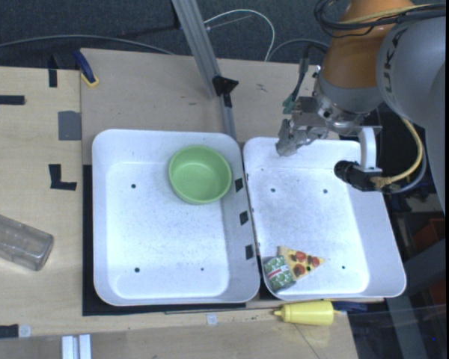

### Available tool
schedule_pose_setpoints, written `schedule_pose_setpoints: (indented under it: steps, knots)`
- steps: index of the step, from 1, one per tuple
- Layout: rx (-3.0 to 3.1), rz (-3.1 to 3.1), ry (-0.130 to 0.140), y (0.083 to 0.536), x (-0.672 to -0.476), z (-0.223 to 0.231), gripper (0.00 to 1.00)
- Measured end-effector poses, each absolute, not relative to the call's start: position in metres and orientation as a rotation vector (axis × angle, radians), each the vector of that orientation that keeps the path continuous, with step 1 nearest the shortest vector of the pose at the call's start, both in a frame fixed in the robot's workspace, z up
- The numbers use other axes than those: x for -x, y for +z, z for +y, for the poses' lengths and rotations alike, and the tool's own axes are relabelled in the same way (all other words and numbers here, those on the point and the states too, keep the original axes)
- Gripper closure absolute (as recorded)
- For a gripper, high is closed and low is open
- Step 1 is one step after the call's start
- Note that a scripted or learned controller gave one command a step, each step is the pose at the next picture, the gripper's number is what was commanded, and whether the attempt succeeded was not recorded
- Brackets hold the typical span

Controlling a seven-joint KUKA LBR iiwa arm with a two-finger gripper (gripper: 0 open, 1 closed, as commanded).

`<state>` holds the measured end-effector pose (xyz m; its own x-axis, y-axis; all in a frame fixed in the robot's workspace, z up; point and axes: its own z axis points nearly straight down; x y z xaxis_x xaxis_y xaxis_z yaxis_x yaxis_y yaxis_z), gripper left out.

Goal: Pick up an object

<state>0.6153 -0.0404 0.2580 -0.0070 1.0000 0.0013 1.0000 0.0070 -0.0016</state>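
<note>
1. While the grey arm hangs over the far edge of the right bin (374,223), its claw (288,144) sits well apart from any object; I cannot tell how its fingers stand.
2. Sitting in the left bin (120,223), the green bowl (200,173) is round, smooth plastic, leftward of the claw.
3. Nearer me, the pizza slice toy (303,261) lies flat beside a small green packet (278,272), point aimed right.
</note>
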Motion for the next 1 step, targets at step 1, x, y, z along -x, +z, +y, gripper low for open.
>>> schedule_pose_setpoints:
  steps: [1]
  knots:
    - [2.211,-2.227,0.002,0.2404,-0.6129,0.0161,1.00]
